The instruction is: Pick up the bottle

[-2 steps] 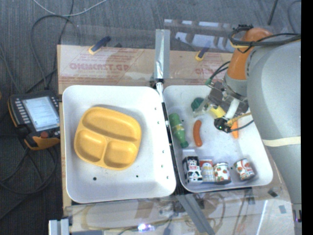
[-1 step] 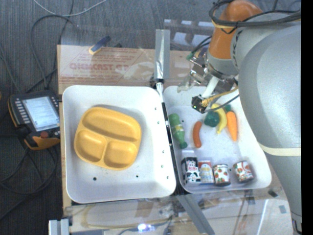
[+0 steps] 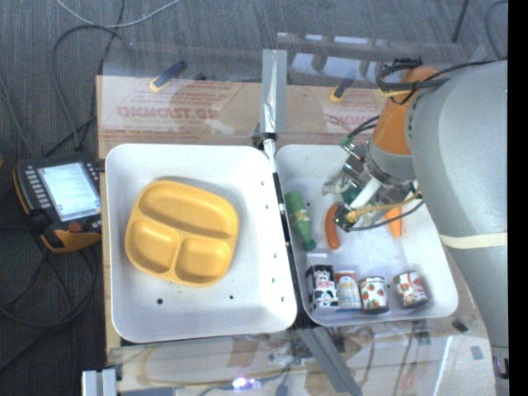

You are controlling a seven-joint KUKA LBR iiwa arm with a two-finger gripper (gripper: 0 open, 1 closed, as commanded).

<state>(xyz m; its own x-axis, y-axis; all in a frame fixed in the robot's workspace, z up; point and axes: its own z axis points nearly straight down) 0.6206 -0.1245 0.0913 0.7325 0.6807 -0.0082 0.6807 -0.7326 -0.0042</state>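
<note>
Bright, even light from overhead here, and the two white bins (image 3: pixel 198 320) nearly bleach out. Soft shadow sits under the yellow tray (image 3: pixel 181 231). A glint on the metal strip (image 3: pixel 271 97) between them. The big grey arm (image 3: pixel 470 155) looms soft and out of focus. Dark carpet (image 3: pixel 49 73) stays grainy; the whole picture is a little fuzzy.

A green bottle (image 3: pixel 299 219) lies along the right bin's (image 3: pixel 437 258) left wall, the gripper (image 3: pixel 356 196) hovering near it (beside an orange carrot (image 3: pixel 332 227)). A yellow tray (image 3: pixel 181 231) sits in the left bin (image 3: pixel 124 304).
</note>
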